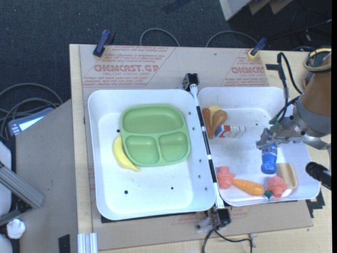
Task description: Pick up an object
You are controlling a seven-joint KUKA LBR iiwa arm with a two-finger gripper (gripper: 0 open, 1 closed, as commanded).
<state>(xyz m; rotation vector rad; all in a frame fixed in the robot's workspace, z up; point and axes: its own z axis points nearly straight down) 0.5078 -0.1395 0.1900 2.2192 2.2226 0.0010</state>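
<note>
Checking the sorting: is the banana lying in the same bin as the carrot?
No. The banana lies beside the green tray in the left bin, while the carrot is in the right bin.

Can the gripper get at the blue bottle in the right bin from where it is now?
Probably yes. The gripper sits directly above the top of the blue bottle in the right bin, and nothing lies over the bottle. The carrot and neighbouring toys lie apart from it.

The arm (316, 96) is cut off by the right edge. The gripper (269, 141) sits over the top of a blue bottle (269, 161) — its fingers cannot be made out. The banana (122, 154) lies partly under the green tray (155, 134). The label on the small bottle (230, 132) — too small to read.
</note>
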